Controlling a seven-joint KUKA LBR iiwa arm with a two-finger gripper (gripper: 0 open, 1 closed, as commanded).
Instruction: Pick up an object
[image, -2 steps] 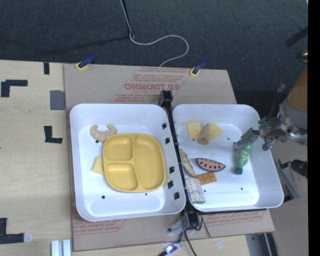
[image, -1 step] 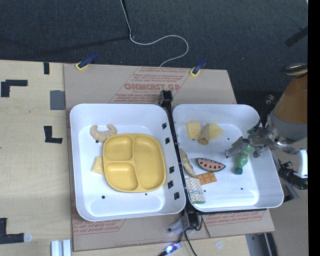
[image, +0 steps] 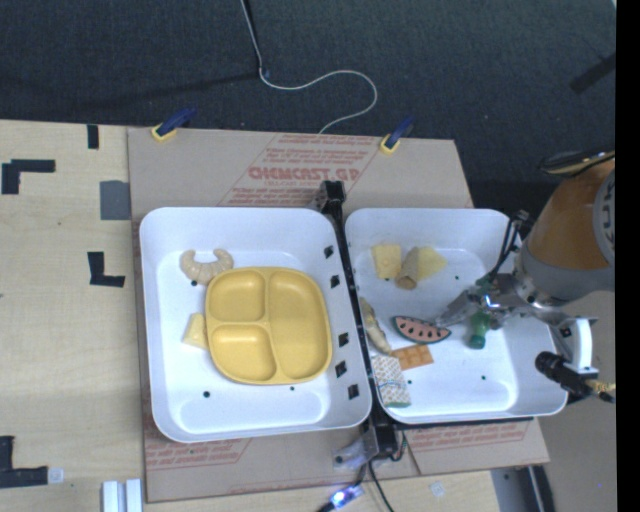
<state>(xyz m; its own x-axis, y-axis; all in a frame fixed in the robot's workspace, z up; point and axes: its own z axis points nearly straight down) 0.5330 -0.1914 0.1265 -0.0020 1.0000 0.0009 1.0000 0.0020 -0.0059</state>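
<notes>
My gripper (image: 468, 307) hangs low over the right bin (image: 500, 395), reaching in from the right. A small green object (image: 479, 332) sits just beside and below its tip. To the left lies a watermelon slice toy (image: 420, 328) with an orange cracker piece (image: 413, 356) under it. At the bin's back sit a yellow cheese block (image: 386, 261), a brown piece (image: 407, 281) and a pale yellow wedge (image: 429, 262). A banana-like piece (image: 374, 327) and a patterned packet (image: 390, 380) lie along the left wall.
The left bin (image: 170, 400) holds a yellow divided plate (image: 268, 324), a beige curved pastry (image: 204, 264) and a yellow wedge (image: 194, 330). The arm's orange band (image: 570, 225) looms at the right. A cable (image: 320, 85) runs over the back.
</notes>
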